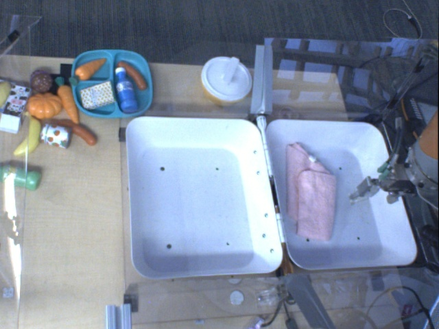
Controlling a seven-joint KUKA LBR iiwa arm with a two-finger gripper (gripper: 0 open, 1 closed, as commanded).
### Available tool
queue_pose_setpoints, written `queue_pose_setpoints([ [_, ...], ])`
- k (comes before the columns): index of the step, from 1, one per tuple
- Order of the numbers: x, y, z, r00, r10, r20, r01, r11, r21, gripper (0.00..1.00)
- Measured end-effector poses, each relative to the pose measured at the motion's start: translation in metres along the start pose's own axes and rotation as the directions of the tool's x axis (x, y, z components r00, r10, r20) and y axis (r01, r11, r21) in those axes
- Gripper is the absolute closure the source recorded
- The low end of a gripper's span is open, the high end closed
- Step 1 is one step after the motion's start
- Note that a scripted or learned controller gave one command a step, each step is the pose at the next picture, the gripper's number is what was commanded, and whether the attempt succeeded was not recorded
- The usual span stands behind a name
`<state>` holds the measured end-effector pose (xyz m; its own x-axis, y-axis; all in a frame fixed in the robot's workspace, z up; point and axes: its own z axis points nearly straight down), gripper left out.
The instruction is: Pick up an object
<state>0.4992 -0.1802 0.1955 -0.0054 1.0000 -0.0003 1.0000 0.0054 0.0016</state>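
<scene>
Right bin (357,137) — pink cloth (312,199) left, pincer (367,189) near right rim.

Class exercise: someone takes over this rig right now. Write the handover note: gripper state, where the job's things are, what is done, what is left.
Gripper: over the right bin, near its right side, holding nothing visible; open or shut cannot be told from this view.
Pink folded cloth: lies flat in the right bin's left half, apart from the gripper.
Left bin: beside it, to the left.
Done: nothing picked up yet.
Left: reach the cloth, close on it, lift it.
</scene>
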Motion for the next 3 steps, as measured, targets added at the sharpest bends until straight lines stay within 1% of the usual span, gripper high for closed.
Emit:
queue_pose_setpoints([
  [1, 0.039, 0.090, 0.104, 0.996, 0.090, 0.001, -0.090, 0.996, -0.018, 0.00],
  [2, 0.079, 0.110, 0.103, 0.993, -0.115, 0.005, 0.116, 0.993, -0.017, 0.00],
  [3, 0.091, 0.097, 0.103, 0.977, -0.211, 0.008, 0.211, 0.977, -0.018, 0.00],
])
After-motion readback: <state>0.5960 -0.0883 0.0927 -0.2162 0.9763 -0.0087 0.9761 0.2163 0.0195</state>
